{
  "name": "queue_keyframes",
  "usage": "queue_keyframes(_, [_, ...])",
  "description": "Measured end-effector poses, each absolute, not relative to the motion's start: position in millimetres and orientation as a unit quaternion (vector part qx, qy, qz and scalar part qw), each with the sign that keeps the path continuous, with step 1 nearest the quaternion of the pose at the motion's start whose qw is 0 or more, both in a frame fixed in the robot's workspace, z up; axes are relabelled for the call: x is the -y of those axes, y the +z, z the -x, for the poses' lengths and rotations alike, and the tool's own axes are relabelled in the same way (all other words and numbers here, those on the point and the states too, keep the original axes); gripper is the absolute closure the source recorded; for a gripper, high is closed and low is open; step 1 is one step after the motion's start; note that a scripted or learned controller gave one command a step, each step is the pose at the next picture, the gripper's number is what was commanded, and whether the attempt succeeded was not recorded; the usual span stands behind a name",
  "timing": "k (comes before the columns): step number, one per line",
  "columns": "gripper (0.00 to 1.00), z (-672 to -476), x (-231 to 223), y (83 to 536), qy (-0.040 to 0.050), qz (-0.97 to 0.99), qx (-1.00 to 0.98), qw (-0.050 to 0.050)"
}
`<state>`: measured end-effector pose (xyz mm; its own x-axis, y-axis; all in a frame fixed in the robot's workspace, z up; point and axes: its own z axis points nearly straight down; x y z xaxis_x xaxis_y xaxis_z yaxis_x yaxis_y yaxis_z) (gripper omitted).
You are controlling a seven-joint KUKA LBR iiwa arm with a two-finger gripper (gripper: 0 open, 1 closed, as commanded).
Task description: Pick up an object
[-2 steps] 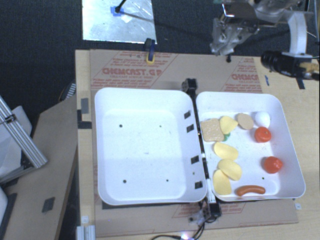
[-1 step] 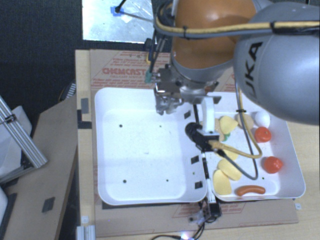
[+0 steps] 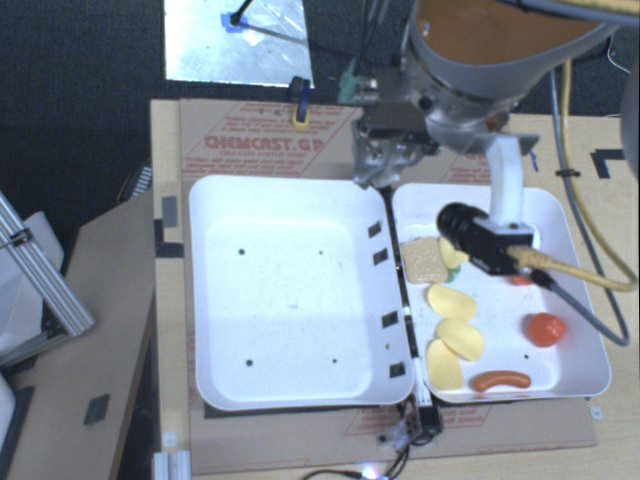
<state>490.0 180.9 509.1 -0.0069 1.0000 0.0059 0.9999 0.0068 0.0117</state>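
The right bin [image 3: 585, 353] holds the objects. A tan bread slice [image 3: 423, 259] lies by the divider, with a yellow-green piece [image 3: 453, 256] beside it. Below them lie three yellow chip-like pieces [image 3: 452, 301] [image 3: 462, 340] [image 3: 443, 366]. An orange-red sausage [image 3: 500, 379] rests near the front wall, and a red tomato [image 3: 544, 329] sits to its upper right. My gripper [image 3: 383, 168] hangs over the back end of the divider between the bins, apart from all the objects. Nothing is seen in it.
A black unit [image 3: 482, 238] on a white bracket, with a yellow cable [image 3: 580, 270], hangs from the arm over the right bin and partly hides a small red item [image 3: 521, 281]. The left bin [image 3: 290, 288] is white. Black clips [image 3: 382, 258] line the divider.
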Motion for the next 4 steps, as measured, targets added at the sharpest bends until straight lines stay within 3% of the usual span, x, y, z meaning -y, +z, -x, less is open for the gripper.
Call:
queue_keyframes(1, [1.00,-584.9,-120.8,536.8,0.0030,-0.709,-0.705,0.003])
queue_keyframes(2, [1.00,-500.2,-177.9,401.4,-0.0058,-0.703,-0.711,-0.004])
queue_keyframes(3, [1.00,-486.0,-171.8,498.9,0.0046,-0.705,-0.709,0.002])
queue_keyframes(4, [1.00,-523.8,-96.2,537.4,0.0027,-0.708,-0.706,0.002])
